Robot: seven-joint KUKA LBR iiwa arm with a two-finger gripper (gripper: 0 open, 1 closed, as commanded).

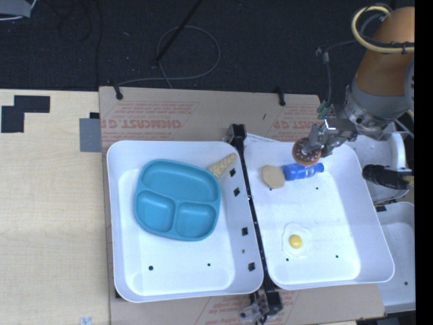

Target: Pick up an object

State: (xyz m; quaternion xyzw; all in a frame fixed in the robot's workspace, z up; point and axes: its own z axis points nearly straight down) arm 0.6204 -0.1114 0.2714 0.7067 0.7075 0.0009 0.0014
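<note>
My gripper point(315, 143) hangs over the far edge of the right bin point(369, 235), reaching in from the right. A round brown, orange-rimmed piece point(306, 155) sits right at its tip, partly covered by it; whether it is held is unclear. Just below lies a blue bottle-shaped toy point(302, 172) on its side, and a tan flat round piece point(273, 177) lies to its left. A fried egg toy point(295, 240) rests in the middle of the right bin.
The left bin point(128, 263) holds a blue divided plate point(177, 200). A tan cone point(222, 164) leans at that bin's far right corner. A black divider point(247, 208) separates the bins. The arm's grey and orange body point(385, 66) stands at the upper right.
</note>
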